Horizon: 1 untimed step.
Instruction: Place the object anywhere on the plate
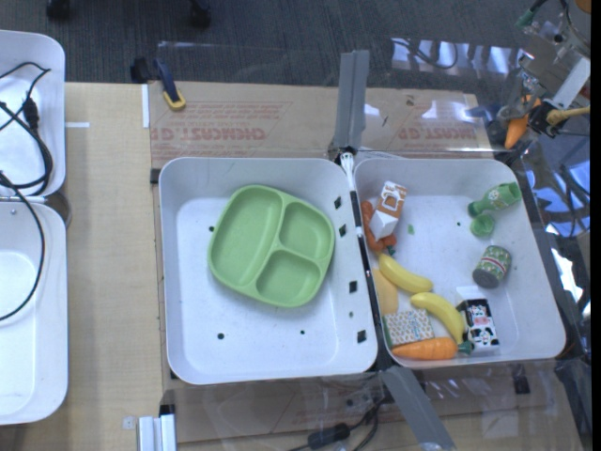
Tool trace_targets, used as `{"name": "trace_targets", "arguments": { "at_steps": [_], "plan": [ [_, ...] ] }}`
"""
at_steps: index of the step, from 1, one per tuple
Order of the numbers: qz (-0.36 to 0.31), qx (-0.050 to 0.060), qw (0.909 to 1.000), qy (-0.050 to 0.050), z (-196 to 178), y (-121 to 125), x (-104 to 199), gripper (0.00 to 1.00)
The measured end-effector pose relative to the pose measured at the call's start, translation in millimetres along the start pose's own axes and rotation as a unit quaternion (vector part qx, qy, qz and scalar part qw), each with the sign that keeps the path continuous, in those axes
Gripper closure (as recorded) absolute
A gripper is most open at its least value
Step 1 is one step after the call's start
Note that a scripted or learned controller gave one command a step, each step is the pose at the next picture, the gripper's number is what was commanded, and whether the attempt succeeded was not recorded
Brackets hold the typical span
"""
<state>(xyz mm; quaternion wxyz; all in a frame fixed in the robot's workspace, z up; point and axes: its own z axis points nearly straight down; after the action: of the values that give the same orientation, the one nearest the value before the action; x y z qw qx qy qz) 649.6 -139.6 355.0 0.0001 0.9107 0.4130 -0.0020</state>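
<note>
A light green plate [272, 245] with three compartments lies in the left bin [188, 336], nothing on it. The right bin [526, 252] holds several objects: a white and orange carton [388, 209], two bananas [406, 275] [441, 313], a carrot [427, 349], a patterned box [409, 327], a black and white carton [478, 322], a small can [491, 265] and a green bottle [495, 202]. My gripper [522, 120] hangs at the upper right, beyond the right bin's far corner, with the orange band beside it. It is well apart from all the objects.
A raised divider [357, 252] separates the two bins. A grey post [352, 101] stands behind their junction. Cardboard covers the bench behind the bins, with a yellow clamp [172, 97] at the back left. White trays with black cables [23, 158] sit at the far left.
</note>
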Motion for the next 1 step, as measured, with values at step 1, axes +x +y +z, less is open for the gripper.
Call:
{"name": "trace_targets", "arguments": {
  "at_steps": [1],
  "plan": [
    [0.003,0.001,1.0000,0.000,19.7,-38.6,1.9,1.00]
  ]
}}
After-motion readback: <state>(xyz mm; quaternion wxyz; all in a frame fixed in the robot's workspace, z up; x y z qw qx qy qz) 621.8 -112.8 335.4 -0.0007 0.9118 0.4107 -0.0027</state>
